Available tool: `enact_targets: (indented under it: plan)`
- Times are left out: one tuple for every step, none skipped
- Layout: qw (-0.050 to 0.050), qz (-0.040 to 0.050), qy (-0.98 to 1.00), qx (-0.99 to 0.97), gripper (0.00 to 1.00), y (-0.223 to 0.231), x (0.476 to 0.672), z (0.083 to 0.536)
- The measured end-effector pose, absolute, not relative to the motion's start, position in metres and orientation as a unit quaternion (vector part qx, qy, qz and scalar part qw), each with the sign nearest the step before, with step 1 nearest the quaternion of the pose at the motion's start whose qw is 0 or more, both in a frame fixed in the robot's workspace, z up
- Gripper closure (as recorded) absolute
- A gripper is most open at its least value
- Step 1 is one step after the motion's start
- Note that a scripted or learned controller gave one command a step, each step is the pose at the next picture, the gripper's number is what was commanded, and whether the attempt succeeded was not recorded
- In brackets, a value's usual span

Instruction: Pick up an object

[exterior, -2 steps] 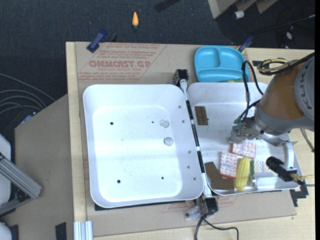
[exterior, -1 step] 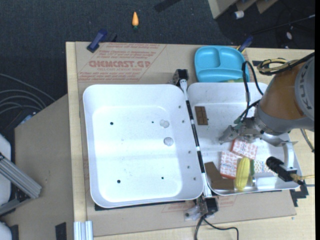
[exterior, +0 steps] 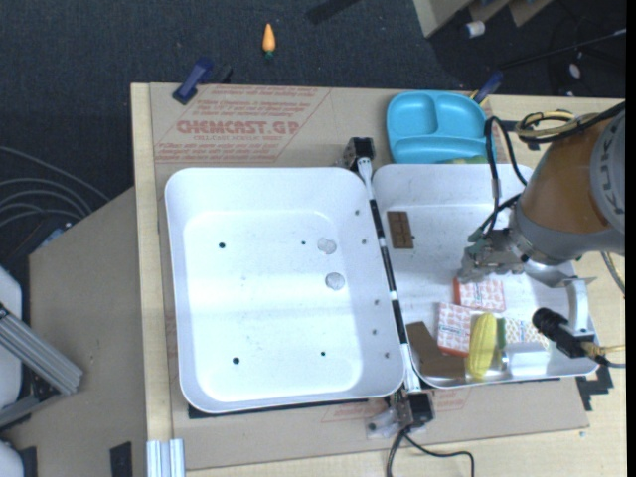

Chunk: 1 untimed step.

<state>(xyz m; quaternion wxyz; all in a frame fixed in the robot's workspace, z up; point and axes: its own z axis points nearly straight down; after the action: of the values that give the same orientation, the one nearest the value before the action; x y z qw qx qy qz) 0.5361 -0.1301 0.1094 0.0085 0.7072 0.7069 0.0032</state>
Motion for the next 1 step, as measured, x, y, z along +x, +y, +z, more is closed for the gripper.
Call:
enact_targets:
  plan:
    - [0.008,0.0031,0.707,0.707,0.0,-0.13,0.536,0.1092]
